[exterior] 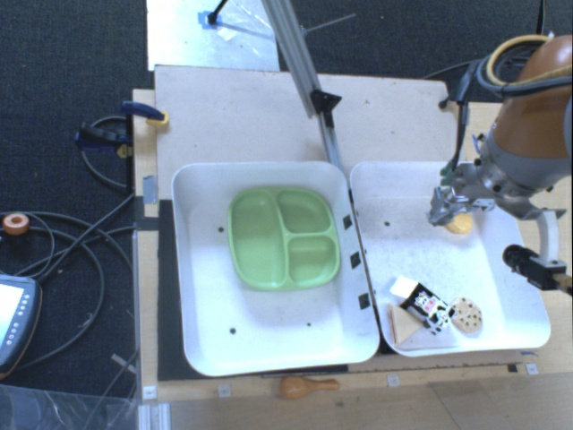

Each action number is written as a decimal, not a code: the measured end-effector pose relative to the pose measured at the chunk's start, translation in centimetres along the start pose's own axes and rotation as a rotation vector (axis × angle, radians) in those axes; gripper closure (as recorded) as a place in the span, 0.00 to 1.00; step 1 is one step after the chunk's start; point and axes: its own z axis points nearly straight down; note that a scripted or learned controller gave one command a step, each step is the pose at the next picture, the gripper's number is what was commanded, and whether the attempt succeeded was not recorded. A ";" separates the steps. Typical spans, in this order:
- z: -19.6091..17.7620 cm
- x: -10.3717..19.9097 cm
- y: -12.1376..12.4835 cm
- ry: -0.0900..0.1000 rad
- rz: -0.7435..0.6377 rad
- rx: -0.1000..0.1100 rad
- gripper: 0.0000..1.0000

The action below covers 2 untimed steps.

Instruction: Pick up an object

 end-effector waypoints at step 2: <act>2.4 9.6 1.5 0.001 0.001 0.004 1.00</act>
